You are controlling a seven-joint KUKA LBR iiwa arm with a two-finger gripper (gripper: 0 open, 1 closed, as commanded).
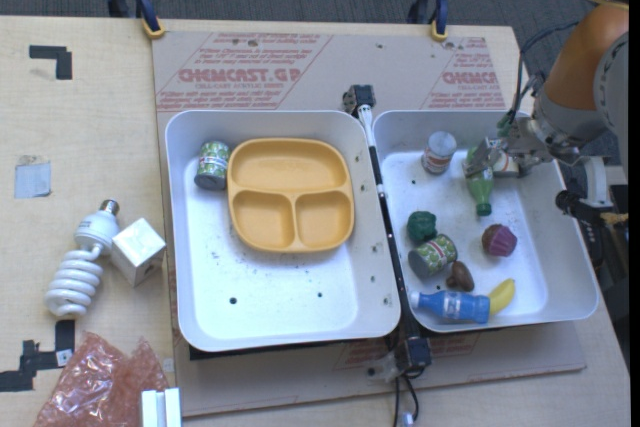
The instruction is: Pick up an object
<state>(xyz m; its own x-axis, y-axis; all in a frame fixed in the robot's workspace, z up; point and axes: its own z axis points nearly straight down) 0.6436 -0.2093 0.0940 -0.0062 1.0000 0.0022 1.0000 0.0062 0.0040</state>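
My gripper (489,158) sits over the upper right part of the right bin (560,295). A green bottle (481,191) lies directly under it, with its upper end touching the gripper. A small white jar (437,154) stands just left of the gripper. Lower in this bin lie a dark green object (421,225), a green can (432,255), a maroon ball (498,240), a brown object (460,275), a yellow banana (502,295) and a blue bottle (452,306).
The left bin (260,315) holds a yellow divided plate (291,193) and a small green can (212,165). On the bench left of the bins lie a spiral light bulb (78,265), a white cube (138,245) and a red mesh bag (95,385).
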